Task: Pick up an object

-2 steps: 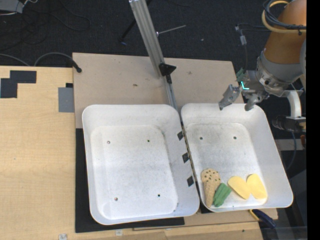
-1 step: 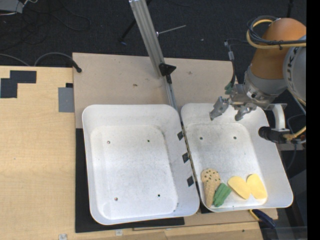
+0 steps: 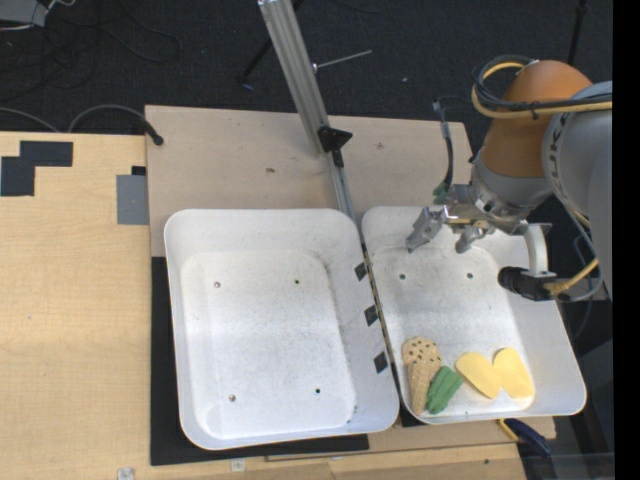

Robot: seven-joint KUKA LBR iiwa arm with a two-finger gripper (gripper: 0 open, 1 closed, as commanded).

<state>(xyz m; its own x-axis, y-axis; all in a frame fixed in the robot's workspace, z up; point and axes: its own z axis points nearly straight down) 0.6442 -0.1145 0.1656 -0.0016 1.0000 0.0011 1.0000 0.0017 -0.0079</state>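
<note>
My gripper [image 3: 440, 238] hangs open above the far end of the right bin [image 3: 450, 288], with nothing between its two spread fingers. At the near end of that bin lie a tan speckled ice-cream cone toy [image 3: 420, 361], a green pod-shaped toy [image 3: 441, 391] beside it, and two yellow pieces [image 3: 496, 374] to their right. All these objects rest well below and toward the front from the gripper.
The left bin [image 3: 265, 323] sits beside the right one, separated by a divider with black clips [image 3: 370, 313]. A slanted aluminium post [image 3: 303, 78] rises behind the bins. The light wooden bench top [image 3: 70, 298] extends to the left.
</note>
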